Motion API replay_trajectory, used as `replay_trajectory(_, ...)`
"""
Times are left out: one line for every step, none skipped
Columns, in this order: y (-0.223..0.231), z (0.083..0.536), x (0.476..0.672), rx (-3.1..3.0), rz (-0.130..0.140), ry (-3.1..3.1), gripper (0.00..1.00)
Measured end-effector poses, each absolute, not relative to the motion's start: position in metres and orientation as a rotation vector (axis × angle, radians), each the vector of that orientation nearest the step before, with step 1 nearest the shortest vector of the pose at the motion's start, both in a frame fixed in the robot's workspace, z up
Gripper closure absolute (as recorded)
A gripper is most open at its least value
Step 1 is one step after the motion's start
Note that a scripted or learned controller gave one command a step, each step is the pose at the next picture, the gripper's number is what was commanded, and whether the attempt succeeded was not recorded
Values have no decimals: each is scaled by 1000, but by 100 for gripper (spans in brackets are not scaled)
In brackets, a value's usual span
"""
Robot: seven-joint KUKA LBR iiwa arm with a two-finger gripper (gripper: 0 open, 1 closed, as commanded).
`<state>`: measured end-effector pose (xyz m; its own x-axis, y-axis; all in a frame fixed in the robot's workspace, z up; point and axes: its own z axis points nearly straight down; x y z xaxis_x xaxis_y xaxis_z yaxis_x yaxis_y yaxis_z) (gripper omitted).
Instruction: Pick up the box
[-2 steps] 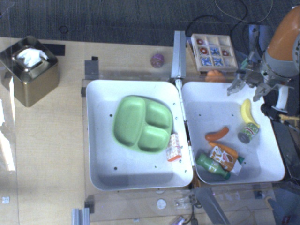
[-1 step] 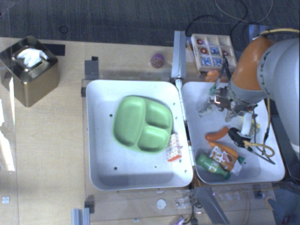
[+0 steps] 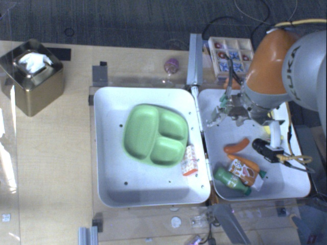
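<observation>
Grey and orange, the arm (image 3: 286,60) reaches over the right bin (image 3: 301,188). Its gripper (image 3: 220,114) hangs above that bin's bare floor toward 10 o'clock, with nothing seen in it. Whether it is open or closed cannot be told from this blur.

The step looks like the approach, with no grasp made. The likeliest target, the orange box (image 3: 245,170), lies flat toward 6 o'clock in the same bin, touching a green bottle (image 3: 231,180) and just beside a sausage (image 3: 236,147). The next move calls for travel toward 5 o'clock, then a descent clear of both neighbours.

The pale wooden bench (image 3: 61,162) also holds the left bin (image 3: 110,188), with a green plate (image 3: 153,134) at its centre and a small white-and-red carton (image 3: 190,162) at 4 o'clock
</observation>
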<state>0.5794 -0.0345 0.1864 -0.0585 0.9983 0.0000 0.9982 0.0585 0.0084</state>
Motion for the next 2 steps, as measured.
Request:
replay_trajectory(-99,138,581,2113,4,2321,0)
replay_trajectory(-104,90,541,2072,15,2340,0)
